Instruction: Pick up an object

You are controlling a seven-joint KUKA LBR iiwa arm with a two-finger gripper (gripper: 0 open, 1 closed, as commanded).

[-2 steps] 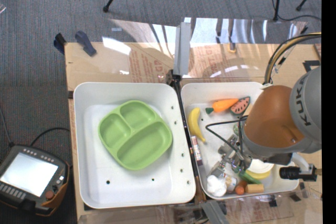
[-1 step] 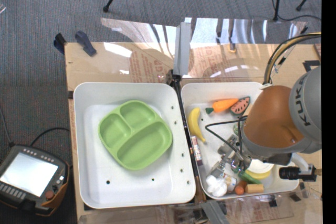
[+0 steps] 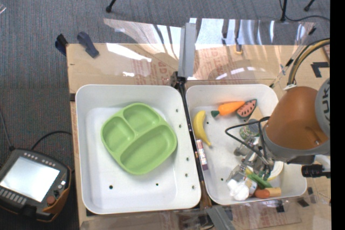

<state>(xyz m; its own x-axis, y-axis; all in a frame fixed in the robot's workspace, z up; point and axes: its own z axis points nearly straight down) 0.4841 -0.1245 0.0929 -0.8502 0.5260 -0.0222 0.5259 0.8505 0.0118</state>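
Observation:
The right bin (image 3: 215, 95) holds a yellow banana (image 3: 201, 127), an orange carrot (image 3: 230, 107) and a watermelon slice (image 3: 247, 108) near its far side. My gripper (image 3: 248, 165) is low in the bin's near right part, over a cluster of small toys: a white piece (image 3: 237, 189), an orange piece (image 3: 267, 192) and something green (image 3: 259, 176). The orange wrist band (image 3: 294, 118) hides what lies under it. I cannot make out whether anything sits between the fingers.
The left bin (image 3: 94, 99) holds a green divided plate (image 3: 139, 138). A thin dark stick (image 3: 201, 154) lies along the right bin's left wall. A handheld pendant (image 3: 32, 180) sits on the floor at the lower left. Tripod legs stand beyond the bench.

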